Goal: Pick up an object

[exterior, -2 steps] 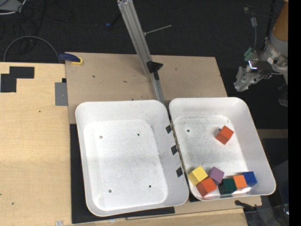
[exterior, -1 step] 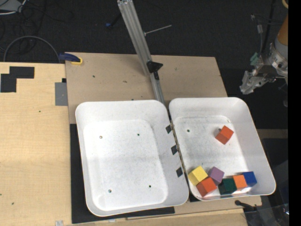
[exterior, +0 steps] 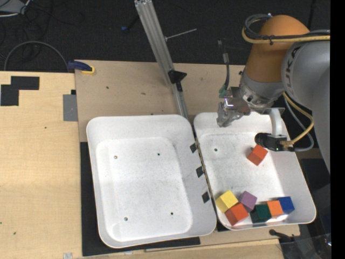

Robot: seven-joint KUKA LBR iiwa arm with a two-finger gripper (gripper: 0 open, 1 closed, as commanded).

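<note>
My gripper (exterior: pixel 225 115) hangs over the far left corner of the right bin (exterior: pixel 302 188), with nothing seen between its fingers. A lone orange-red block (exterior: pixel 257 155) lies in the middle right of that bin, well to the right of and nearer than the gripper. Along the bin's near edge sits a cluster: a yellow block (exterior: pixel 227 199), a red block (exterior: pixel 236 213), a purple block (exterior: pixel 248 199), a green block (exterior: pixel 261 213), an orange block (exterior: pixel 276 207) and a blue block (exterior: pixel 286 204).
The left bin (exterior: pixel 108 128) lies beside the right one, with black clips (exterior: pixel 198 170) along the shared edge. A slanted aluminium rail (exterior: pixel 159 47) runs from the back down to the bins' far junction. A black cable fitting (exterior: pixel 268 141) sits near the lone block.
</note>
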